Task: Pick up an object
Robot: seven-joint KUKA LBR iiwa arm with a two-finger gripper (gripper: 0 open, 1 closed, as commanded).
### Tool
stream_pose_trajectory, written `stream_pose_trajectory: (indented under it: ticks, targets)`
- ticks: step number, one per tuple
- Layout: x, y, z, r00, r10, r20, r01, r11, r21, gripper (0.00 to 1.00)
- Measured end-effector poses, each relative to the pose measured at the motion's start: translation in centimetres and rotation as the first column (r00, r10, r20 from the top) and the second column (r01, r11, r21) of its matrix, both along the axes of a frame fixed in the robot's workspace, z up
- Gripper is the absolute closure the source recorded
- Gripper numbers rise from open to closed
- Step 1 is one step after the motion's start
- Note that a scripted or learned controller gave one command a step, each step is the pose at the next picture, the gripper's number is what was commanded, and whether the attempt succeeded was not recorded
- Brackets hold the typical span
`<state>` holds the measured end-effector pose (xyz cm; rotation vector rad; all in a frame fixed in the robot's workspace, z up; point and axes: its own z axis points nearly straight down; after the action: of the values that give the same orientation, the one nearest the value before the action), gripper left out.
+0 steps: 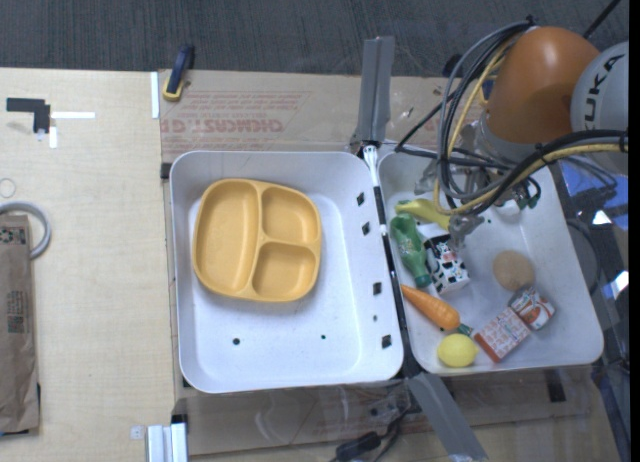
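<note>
While the arm [545,80] reached in from the right over the far part of the right bin [575,250], its gripper [462,222] hung low among dark cables, just above the bin floor near the divider. Whether the gripper was open or closed could not be told, as cables and the wrist hid it; no object could be seen gripped.

Counted, the bench held two white bins. The left bin [290,350], well to the left of the gripper, held one yellow divided plate [257,240] with three compartments. The right bin held seven things. One yellow banana [422,210] lay just to the left of the gripper, close by it. One green object [410,246] lay below and left of the gripper, along the divider. One small black-and-white toy [447,263] sat directly below the gripper, near it. One orange carrot [430,307] lay further toward the near edge, slanted. One yellow lemon [456,350] rested at the near edge, well away from the gripper. One red and white carton [512,325] lay to the right of the lemon. One tan round object [514,271] sat below and to the right of the gripper, apart from it.
</note>
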<state>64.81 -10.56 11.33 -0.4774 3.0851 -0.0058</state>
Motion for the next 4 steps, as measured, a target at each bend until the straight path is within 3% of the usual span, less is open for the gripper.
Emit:
stream_pose_trajectory:
  ticks: [1, 2, 3, 4]
  targets:
    - [0.2, -1.1, 1.9, 0.902, 0.432, -0.012, -0.432, 0.902, -0.002, 0.0]
    - [-2.0, -3.3, 1.4, 0.681, 0.733, -0.015, -0.733, 0.681, -0.001, 0.0]
    - [1.2, -1.6, -2.0, 0.56, 0.828, -0.015, -0.829, 0.56, -0.002, 0.0]
    - [-0.9, -0.9, 3.1, 0.258, 0.966, -0.016, -0.966, 0.258, -0.003, 0.0]
